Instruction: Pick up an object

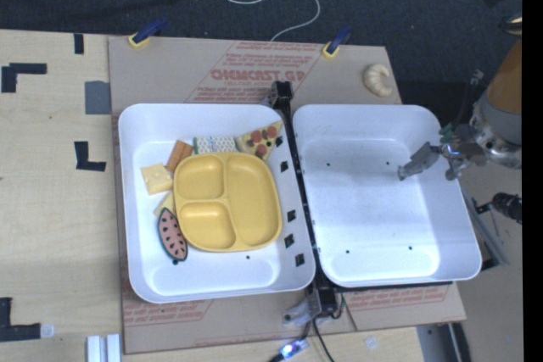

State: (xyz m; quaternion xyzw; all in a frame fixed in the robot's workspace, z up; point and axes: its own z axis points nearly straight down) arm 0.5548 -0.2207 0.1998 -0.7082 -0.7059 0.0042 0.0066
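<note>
The left bin [136, 182] holds a yellow divided plate [227, 201]. Around the plate lie a watermelon slice toy [172, 235], a pale yellow cracker [156, 178], an orange-brown piece [178, 154], a pizza slice toy [263, 136] and a speckled flat piece [215, 145]. My gripper [430, 169] hangs over the right edge of the right bin [373, 267], far from all these things. Its two grey fingers [414, 163] stand apart with nothing between them.
Both bins sit on a cardboard sheet [254, 68] held by blue and yellow clamps [148, 31]. A small beige lump [379, 79] lies on the bench behind the right bin. A white cable [271, 0] loops across the dark floor at the back.
</note>
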